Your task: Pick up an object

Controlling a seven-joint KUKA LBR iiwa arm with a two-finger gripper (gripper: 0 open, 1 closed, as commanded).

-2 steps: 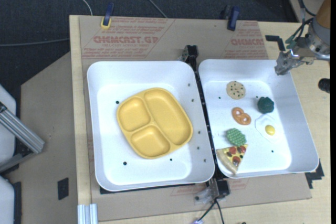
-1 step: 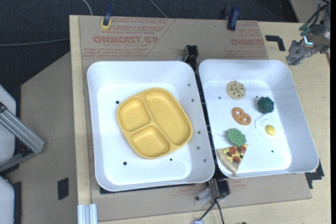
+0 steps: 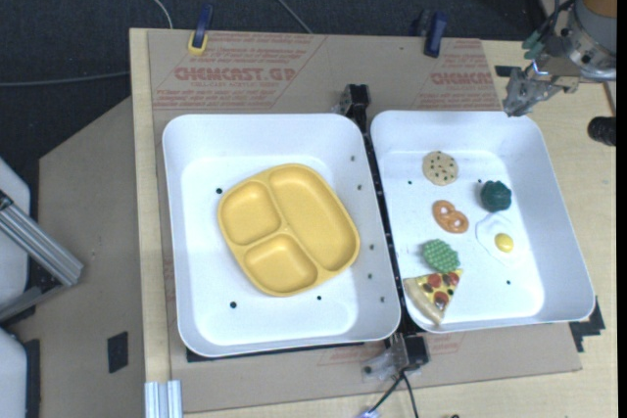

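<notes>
The right bin (image 3: 558,240) holds several toy foods: a chocolate-chip cookie (image 3: 440,167), a pretzel (image 3: 450,216), a dark green broccoli piece (image 3: 496,196), a fried egg (image 3: 500,240), a green waffle-textured piece (image 3: 441,255) and a pizza slice (image 3: 433,295). My gripper (image 3: 523,99) hangs at the bin's far right corner, above its rim, well away from the foods. Nothing shows between its fingers.
The left bin (image 3: 186,210) carries a yellow three-compartment plate (image 3: 287,228). Blue clamps (image 3: 201,27) (image 3: 434,32) sit at the bench's far edge, and a black bracket (image 3: 355,100) joins the bins. Cables run over the dark floor behind.
</notes>
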